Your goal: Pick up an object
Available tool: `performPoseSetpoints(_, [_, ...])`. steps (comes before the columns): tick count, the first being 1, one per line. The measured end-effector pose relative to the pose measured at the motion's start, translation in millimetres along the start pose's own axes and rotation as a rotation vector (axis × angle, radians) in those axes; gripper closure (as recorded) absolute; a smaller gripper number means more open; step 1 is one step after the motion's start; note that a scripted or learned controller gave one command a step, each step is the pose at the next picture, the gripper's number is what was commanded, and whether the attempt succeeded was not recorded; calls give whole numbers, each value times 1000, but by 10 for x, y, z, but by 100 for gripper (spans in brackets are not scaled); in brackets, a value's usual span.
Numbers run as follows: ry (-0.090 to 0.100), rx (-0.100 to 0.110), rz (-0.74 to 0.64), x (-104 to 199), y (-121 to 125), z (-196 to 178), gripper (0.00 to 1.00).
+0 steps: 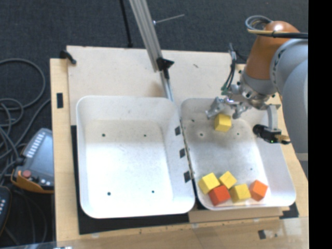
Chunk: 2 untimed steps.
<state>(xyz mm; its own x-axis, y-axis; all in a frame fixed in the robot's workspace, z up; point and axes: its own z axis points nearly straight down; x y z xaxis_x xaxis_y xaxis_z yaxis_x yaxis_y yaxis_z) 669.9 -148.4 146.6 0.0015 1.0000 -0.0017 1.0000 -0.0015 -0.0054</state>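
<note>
My gripper (224, 116) hangs over the far part of the right bin (270, 157). A yellow cube (223, 123) sits tilted between its fingertips, and its top edge is hidden by the gripper body. The fingers are shut on this cube. Near the right bin's front wall lies a cluster of cubes: a yellow cube (209, 181), a second yellow cube (227, 179), a third yellow cube (240, 192), a red-orange cube (220, 194) and an orange cube (259, 189).
The left bin (129, 154) stands beside the right one, sharing a raised rim (182, 149). A slanted aluminium post (148, 32) rises behind the bins. The arm's orange band (264, 56) and grey link fill the upper right. Cables and a pendant (36, 160) lie off the bench at left.
</note>
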Motion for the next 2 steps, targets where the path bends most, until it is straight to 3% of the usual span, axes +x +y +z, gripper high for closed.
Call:
performPoseSetpoints(1, [-1,-4,0,-159,-91,305,0])
performPoseSetpoints(2, [-3,-8,-5,-158,-75,169,100])
